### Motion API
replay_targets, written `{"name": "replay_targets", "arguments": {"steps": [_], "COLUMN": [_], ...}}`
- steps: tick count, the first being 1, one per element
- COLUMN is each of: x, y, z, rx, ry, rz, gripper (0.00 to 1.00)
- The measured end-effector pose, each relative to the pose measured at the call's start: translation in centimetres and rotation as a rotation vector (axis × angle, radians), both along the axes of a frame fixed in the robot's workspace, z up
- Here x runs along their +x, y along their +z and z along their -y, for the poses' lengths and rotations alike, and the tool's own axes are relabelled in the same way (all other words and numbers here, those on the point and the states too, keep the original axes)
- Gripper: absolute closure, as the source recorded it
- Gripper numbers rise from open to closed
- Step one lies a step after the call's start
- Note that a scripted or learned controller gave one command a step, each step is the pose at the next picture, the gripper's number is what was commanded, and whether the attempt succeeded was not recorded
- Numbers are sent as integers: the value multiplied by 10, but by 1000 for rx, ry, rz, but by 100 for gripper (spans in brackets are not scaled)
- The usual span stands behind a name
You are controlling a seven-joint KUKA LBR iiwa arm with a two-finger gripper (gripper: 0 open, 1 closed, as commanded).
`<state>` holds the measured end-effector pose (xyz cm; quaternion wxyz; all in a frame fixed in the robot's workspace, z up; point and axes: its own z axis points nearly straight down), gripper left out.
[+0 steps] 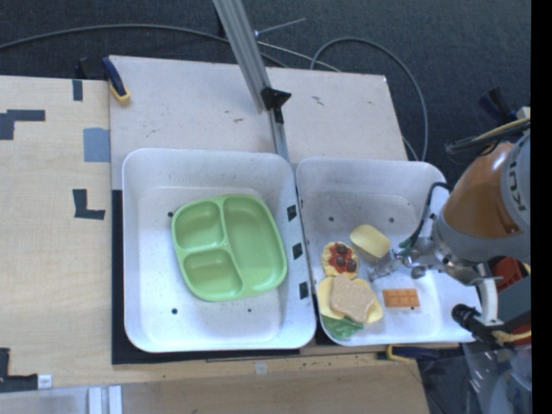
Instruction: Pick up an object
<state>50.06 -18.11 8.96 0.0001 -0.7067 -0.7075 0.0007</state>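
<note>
Seen from above, the gripper (385,266) hung low in the right bin (405,175) among toy food: a yellow piece (370,241), a small pizza (340,258), a sandwich (350,301) and an orange cracker (400,298). Whether its fingers gripped anything could not be told. A green divided plate (228,247) lay in the left bin (138,231).
</note>
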Motion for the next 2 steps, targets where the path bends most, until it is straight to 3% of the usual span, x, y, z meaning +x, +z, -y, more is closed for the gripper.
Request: {"name": "replay_targets", "arguments": {"steps": [1, 2], "x": [0, -9], "y": [10, 64], "z": [-1, -2], "rx": [1, 0], "ry": [1, 0], "rz": [0, 3], "gripper": [100, 100]}}
